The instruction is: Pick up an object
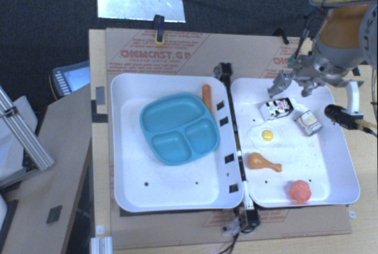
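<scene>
With our tool (293,85) spread open and empty just above the black-and-white carton (277,108) in the right bin (348,179), we should descend straight, centring its fingers astride it before closing.

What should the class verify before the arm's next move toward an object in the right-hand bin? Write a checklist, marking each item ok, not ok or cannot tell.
1. Tool is above the right bin: ok.
2. Tool fingers are spread apart: ok.
3. Nothing is between the fingers: ok.
4. Black-and-white packet lies just below the tool, uncovered: ok.
5. Small can sits apart from the packet: ok.
6. Tool is centred over the packet: cannot tell.
</scene>
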